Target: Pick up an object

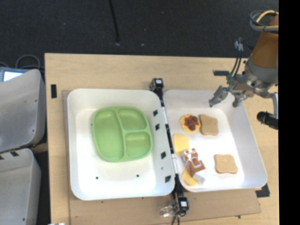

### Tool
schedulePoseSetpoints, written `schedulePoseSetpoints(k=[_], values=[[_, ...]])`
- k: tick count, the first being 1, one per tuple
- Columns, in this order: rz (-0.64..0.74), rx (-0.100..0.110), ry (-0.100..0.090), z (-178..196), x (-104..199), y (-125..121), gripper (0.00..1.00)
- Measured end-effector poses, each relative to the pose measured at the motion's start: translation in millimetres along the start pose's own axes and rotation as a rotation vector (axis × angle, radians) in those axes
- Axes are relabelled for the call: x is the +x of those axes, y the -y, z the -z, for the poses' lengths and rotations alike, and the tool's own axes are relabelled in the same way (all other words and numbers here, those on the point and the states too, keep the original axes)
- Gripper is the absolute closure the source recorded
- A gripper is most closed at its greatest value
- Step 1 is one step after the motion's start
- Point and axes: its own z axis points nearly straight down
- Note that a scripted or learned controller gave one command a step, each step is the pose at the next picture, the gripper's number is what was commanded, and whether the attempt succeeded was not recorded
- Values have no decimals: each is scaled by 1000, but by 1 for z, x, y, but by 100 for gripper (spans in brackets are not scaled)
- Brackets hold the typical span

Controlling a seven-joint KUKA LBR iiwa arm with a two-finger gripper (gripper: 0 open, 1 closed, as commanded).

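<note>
Gripper (227,97) is hanging open and released above right bin's (248,139) far rim; 2 toast slices (209,125) are lying untouched.

A robotics lab: a plywood bench (140,69) stands on dark carpet (140,18) and bears two shallow white bins (75,182) clamped side by side. A cable (112,13) trails across the floor, and a grey and orange industrial arm (262,60) reaches over toy food pieces (208,124).
</note>
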Motion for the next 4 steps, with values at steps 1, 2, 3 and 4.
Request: schedulePoseSetpoints(k=[1, 2, 3, 4], values=[[-2, -1, 0, -48, 5, 8, 0], [-4, -1, 1, -100, 4, 8, 0], [-5, -9, 3, -85, 3, 6, 100], [2, -10, 2, -21, 0, 1, 100]])
